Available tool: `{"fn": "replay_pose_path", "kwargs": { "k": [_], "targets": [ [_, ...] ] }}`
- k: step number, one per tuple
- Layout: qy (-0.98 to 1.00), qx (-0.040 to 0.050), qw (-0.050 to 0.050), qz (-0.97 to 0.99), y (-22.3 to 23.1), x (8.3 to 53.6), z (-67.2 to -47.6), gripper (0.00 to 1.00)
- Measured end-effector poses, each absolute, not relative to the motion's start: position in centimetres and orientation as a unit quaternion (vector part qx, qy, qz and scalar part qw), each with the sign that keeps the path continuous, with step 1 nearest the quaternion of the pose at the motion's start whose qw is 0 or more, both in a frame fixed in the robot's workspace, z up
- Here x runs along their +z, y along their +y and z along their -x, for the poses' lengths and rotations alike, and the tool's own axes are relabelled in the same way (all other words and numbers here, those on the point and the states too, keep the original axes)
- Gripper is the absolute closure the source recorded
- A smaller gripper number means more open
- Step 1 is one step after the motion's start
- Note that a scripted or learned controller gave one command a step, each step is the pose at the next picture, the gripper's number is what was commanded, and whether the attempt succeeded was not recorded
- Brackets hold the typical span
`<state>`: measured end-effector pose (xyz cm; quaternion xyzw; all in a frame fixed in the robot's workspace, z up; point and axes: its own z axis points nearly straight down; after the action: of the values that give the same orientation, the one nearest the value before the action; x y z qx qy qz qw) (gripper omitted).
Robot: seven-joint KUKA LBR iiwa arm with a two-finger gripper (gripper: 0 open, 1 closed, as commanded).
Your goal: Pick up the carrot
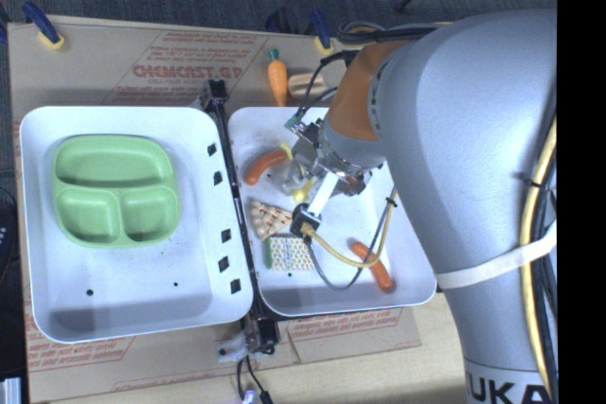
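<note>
"On your overhead feed, where does the arm sit right now?"

"Over the right bin (331, 293). I see the grey arm (473, 156) coming in from the right, with the orange band above the wrist. The gripper (298, 170) is low over the middle of that bin, a little towards its far side. From this slant I cannot tell how far it is open, nor whether it has hold of anything."

"And the carrot?"

"The carrot (276, 80), orange with a green top, lies outside both bins. It is on the brown cardboard (180, 61), just beyond the far rim of the right bin, with its green end pointing away from the bin. That rim runs between it and the gripper, so the two are apart. A pale stick (303, 86) lies just beside the carrot on its right."

"What do you see inside the right bin?"

"An orange sausage (263, 166) lies near the gripper, on its left. Nearer to me are a tan lattice piece (270, 218) and a green patterned block (289, 253), close together by the left wall. An orange-red tapered piece (377, 270) lies towards the near right corner. I cannot tell what that one is."

"And the left bin?"

"The left bin (123, 293) holds a green tray (115, 189) with three compartments, sitting in its far half."
</note>
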<state>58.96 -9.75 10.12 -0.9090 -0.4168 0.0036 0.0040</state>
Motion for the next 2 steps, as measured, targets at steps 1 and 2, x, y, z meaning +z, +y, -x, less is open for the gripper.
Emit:
{"fn": "replay_pose_path", "kwargs": {
  "k": [1,2],
  "targets": [
    [-0.327,0.0016,0.002,0.945,-13.7,19.8,-56.9,1.0],
    [-0.346,0.0029,0.003,0.938,-7.4,19.1,-47.5,1.0]
  ]
}}
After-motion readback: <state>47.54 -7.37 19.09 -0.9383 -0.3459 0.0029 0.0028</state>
